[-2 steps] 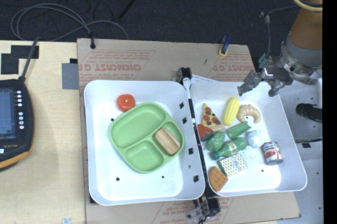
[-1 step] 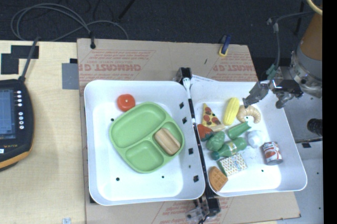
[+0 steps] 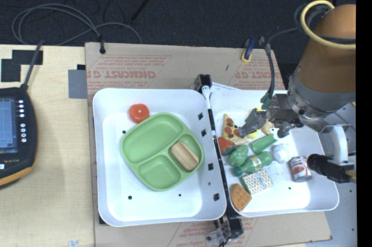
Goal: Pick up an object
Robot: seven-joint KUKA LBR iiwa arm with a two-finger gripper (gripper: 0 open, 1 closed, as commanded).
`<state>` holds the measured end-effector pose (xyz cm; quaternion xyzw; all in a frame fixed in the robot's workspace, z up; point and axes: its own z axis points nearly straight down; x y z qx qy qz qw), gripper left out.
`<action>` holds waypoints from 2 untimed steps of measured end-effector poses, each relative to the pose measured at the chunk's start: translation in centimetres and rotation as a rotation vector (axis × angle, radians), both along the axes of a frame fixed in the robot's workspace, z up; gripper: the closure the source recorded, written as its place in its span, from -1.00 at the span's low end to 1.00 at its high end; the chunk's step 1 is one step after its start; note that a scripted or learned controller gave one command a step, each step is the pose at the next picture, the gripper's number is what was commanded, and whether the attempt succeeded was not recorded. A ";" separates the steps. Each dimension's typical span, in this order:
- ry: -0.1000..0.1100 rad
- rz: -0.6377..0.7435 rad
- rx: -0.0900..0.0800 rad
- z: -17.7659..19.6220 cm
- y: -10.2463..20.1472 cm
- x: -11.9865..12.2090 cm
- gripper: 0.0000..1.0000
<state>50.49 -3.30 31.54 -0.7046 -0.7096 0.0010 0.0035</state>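
My gripper [image 3: 259,122] hangs low over the left part of the right bin [image 3: 317,196], below the grey and orange arm [image 3: 328,60]. It is just above a pizza slice [image 3: 229,127] and a green bottle [image 3: 263,143]. I see nothing lifted clear of the pile. Below these lie a green leafy vegetable [image 3: 237,154], a second green bottle [image 3: 253,164], a checkered packet [image 3: 257,181], a brown waffle [image 3: 239,197], a small red and white can [image 3: 299,168] and a white cap-like piece [image 3: 280,153].
The left bin [image 3: 110,182] holds a green divided plate [image 3: 154,147] with a bread roll [image 3: 185,154] in one compartment, and a red tomato [image 3: 139,113] beside it. A black divider [image 3: 210,141] runs between the bins. A control pendant [image 3: 14,132] lies at far left.
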 end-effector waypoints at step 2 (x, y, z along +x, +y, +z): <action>-0.009 0.002 -0.001 6.9 6.6 -2.9 1.00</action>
